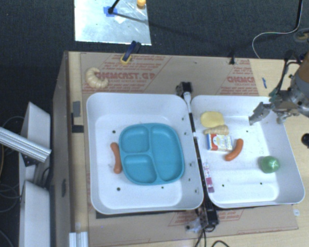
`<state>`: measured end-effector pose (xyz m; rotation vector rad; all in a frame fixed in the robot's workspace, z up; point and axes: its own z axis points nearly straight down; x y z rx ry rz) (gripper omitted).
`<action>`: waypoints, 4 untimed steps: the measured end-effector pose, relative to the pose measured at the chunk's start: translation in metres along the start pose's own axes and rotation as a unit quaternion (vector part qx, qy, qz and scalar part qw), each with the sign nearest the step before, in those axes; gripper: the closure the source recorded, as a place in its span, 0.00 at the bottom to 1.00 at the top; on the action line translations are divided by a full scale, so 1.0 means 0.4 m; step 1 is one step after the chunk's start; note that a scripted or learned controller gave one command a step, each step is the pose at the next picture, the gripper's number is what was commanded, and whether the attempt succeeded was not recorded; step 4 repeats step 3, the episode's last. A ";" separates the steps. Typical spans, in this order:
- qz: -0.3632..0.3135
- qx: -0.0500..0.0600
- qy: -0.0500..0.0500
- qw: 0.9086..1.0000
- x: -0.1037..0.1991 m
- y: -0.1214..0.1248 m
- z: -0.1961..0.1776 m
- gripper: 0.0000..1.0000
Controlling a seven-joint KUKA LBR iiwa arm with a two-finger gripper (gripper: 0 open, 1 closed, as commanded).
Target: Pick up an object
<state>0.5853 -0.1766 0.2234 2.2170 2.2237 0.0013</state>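
Floor: you see dark carpet around the bench.
Bench: tan printed board.
Beyond it: a shiny metal sheet lying on the carpet.
Light: even, soft.

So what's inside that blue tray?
Nothing sits in the blue tray; all three sections show bare blue. A sausage lies just outside it, by its left edge, on the bin floor. What's under the tray is hidden.
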 end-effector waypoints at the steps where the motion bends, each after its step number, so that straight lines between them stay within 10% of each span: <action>1: -0.001 0.001 0.001 1.000 0.101 -0.028 0.258 0.00; 2: 0.000 -0.005 0.000 1.000 0.110 -0.049 0.333 0.00; 3: 0.000 -0.009 -0.002 1.000 0.106 -0.045 0.304 1.00; 4: 0.000 -0.009 -0.002 1.000 0.106 -0.045 0.304 1.00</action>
